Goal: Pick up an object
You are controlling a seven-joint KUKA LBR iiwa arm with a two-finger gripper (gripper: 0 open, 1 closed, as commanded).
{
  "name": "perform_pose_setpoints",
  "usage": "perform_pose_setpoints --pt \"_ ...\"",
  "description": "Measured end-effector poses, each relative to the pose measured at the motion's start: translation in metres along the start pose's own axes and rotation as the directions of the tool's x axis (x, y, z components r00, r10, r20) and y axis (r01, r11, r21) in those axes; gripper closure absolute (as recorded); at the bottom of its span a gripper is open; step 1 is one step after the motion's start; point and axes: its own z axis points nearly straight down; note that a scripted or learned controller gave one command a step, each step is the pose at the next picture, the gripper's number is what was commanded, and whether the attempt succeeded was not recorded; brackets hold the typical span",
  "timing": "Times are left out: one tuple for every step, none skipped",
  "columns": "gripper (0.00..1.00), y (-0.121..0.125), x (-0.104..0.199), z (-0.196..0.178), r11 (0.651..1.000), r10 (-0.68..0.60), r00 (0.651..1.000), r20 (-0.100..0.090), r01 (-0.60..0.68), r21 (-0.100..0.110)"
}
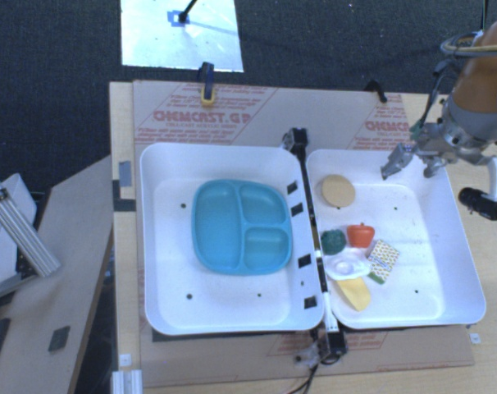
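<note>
My gripper (414,165) hangs open above the far right corner of the right bin (445,245), with nothing between its fingers. The objects lie to its left and nearer the camera. A round tan cookie (338,191) rests near the bin's far left. Closer to the front sit a green broccoli piece (333,240), a red tomato-like piece (360,235), a patterned small packet (383,255), a white fried egg (345,267) and a yellow wedge (354,293).
The left bin (162,220) holds a blue divided plate (241,226). A black clip strip (306,220) runs between the two bins. The orange-banded arm (482,80) comes in from the upper right.
</note>
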Motion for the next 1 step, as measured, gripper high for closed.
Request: perform_pose_setpoints --pt "0.00 0.0030 0.0004 -0.0088 1.000 -0.003 1.000 0.003 0.003 -0.013"
